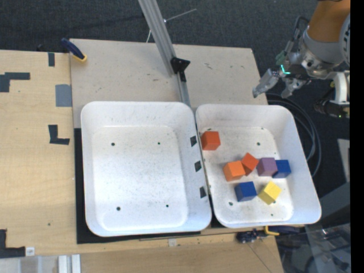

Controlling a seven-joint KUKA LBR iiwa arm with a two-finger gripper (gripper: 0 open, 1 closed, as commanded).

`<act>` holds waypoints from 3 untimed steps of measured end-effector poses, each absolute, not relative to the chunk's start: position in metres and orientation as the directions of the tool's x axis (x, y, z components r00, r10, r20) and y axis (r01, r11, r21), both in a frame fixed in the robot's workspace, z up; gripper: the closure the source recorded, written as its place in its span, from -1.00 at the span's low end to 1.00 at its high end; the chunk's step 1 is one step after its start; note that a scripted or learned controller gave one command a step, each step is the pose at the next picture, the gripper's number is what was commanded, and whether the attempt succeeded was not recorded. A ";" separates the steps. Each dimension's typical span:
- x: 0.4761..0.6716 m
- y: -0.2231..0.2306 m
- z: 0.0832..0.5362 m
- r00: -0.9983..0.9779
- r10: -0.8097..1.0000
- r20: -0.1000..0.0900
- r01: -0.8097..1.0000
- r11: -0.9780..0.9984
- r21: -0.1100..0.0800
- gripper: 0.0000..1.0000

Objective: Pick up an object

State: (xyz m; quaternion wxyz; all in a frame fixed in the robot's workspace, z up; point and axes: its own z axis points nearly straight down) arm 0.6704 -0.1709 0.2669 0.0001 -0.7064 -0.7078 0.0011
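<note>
Several small cubes lie in the right bin (pixel 300 152). An orange cube (pixel 210 140) sits alone near the bin's left wall. A cluster lies further front: an orange cube (pixel 234 170), a red-orange cube (pixel 249 162), a purple cube (pixel 266 166), a blue cube (pixel 282 168), a second blue cube (pixel 245 190) and a yellow cube (pixel 271 192). My gripper (pixel 277 87) hangs beyond the bin's far right corner, apart from all the cubes. It is open and nothing sits between its fingers.
The left bin (pixel 91 152) adjoins the right one. A slanted metal pole (pixel 159 27) crosses the bench behind the bins and ends at a black clamp (pixel 180 65). A blue and yellow tool (pixel 74 49) lies at the back left. Black cables (pixel 311 131) run along the right bin's outer side.
</note>
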 end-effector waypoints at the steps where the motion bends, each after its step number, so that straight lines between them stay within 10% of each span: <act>1: 0.670 -0.171 0.267 -0.002 1.000 -0.002 1.000 0.002 -0.002 -1.00; 3: 0.671 -0.169 0.159 -0.002 1.000 0.000 1.000 0.002 -0.007 -1.00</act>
